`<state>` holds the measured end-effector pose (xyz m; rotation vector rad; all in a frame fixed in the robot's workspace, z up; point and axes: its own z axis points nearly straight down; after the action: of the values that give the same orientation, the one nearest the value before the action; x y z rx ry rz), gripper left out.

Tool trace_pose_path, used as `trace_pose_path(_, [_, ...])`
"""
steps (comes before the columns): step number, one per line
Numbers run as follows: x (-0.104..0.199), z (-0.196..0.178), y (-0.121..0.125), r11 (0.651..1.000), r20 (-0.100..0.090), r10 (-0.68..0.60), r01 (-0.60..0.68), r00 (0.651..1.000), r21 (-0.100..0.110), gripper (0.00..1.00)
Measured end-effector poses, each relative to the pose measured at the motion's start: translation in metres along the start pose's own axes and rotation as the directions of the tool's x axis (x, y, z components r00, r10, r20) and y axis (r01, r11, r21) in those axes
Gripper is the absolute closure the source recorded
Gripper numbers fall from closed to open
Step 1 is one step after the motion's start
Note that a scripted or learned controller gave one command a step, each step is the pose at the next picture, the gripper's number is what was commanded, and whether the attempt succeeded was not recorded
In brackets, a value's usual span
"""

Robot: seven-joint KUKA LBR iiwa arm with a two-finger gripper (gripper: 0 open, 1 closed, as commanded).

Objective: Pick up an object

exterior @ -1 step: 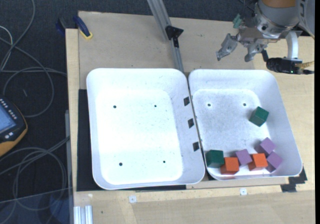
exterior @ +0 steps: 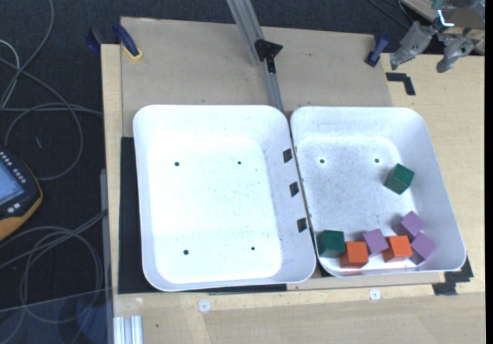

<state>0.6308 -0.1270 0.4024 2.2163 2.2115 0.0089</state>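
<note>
The right bin (exterior: 431, 138) holds several small blocks. A dark green block (exterior: 399, 178) lies alone near its right wall. Along the bin's front edge sit another green block (exterior: 331, 242), two orange blocks (exterior: 355, 253) (exterior: 399, 246) and three purple blocks (exterior: 375, 240) (exterior: 411, 223) (exterior: 422, 245), packed close together. My gripper (exterior: 429, 54) hangs at the upper right, beyond the far rim of the right bin and well away from the blocks. Its fingers are spread open with nothing between them.
The left bin (exterior: 154, 181) stands beside the right one, their walls touching at the middle. A slanted metal pole (exterior: 246, 19) crosses the back of the bench. Blue clamps (exterior: 127, 41) (exterior: 377, 48) sit at the bench's far corners. Cables and a handheld device (exterior: 11, 192) lie off to the left.
</note>
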Motion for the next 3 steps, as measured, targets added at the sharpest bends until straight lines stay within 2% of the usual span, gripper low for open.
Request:
trace_pose_path(1, [0.107,0.172,-0.028,1.0,-0.007,-0.007,0.007,1.0,0.022,0.0])
trace_pose_path(2, [0.084,0.205,-0.015,1.0,-0.004,0.0,0.0,1.0,0.017,0.0])
trace_pose_path(3, [0.075,0.027,-0.051,1.0,-0.003,-0.003,0.003,1.0,0.0,0.0])
